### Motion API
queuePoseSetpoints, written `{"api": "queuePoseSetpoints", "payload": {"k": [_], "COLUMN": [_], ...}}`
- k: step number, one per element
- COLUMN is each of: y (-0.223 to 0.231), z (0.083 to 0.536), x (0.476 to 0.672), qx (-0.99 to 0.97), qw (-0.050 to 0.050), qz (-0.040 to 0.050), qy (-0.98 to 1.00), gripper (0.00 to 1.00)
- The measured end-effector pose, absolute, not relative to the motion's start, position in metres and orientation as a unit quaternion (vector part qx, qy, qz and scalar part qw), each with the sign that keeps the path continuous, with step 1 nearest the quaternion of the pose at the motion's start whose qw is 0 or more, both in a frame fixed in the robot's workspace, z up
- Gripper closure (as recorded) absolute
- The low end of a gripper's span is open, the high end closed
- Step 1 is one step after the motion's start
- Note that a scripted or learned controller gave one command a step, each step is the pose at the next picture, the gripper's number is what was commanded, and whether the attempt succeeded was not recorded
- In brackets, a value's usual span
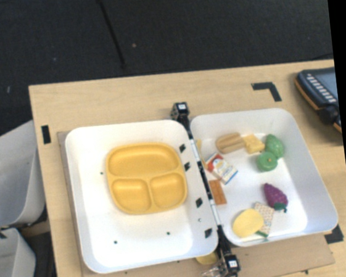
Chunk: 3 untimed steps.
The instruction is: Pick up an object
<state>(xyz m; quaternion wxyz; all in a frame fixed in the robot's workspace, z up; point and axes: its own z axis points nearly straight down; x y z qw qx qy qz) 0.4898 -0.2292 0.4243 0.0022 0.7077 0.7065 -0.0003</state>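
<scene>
Right bin (298,145) holds toy foods. Purple eggplant (275,196) lies centre-right, apart from neighbours: prob. light, rigid plastic, slick; grip across mid-body. Gripper state: cannot tell. Left bin (91,237) holds yellow tray (146,176).

On the worktop (45,106) two bins lie side by side. The nine-o'clock bin (99,249) holds a tray (146,177). The three-o'clock bin (304,200) holds a roll (228,142) at twelve, an apple (267,161) toward two, an eggplant (275,196) at four and a lemon (248,223) at six.
</scene>
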Motion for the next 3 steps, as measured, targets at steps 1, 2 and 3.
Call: {"api": "queuePoseSetpoints", "payload": {"k": [1, 2, 3], "y": [-0.225, -0.219, -0.2178], "z": [0.4194, 0.4198, 0.4179], "x": [0.4896, 0.4897, 0.4895], "qx": [0.707, 0.706, 0.706], "qw": [0.002, 0.001, 0.001], "qz": [-0.0006, -0.0005, -0.0007], "qy": [0.707, 0.708, 0.708], "gripper": [1.0, 1.0, 1.0]}}
